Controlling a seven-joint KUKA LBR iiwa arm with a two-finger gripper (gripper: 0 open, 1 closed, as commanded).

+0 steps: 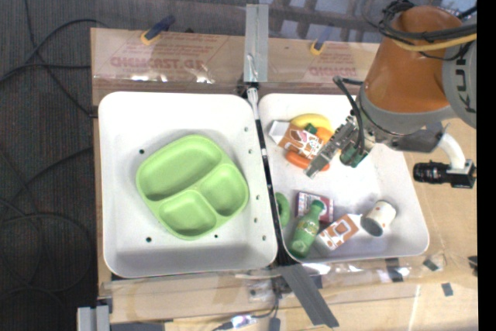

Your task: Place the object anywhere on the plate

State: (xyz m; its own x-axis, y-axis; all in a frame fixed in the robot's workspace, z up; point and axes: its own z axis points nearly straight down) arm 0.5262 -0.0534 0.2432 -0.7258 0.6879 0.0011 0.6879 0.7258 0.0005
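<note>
A green divided plate (194, 184) lies in the left white bin (124, 244). My gripper (335, 159) hangs low over the upper middle of the right bin (403, 201). It sits just right of an orange juice carton (301, 140), an orange carrot-like piece (301, 160) and a yellow banana-like toy (311, 122). I see nothing held in the gripper. The arm's orange band (411, 66) rises above it at the right.
Along the right bin's front lie a green bottle (306, 227), a purple packet (319, 205), a small brown-and-white carton (339, 232) and a white cup (378, 218). A metal divider (260, 143) runs between the bins. A black fitting (443, 173) sticks out beyond the right rim.
</note>
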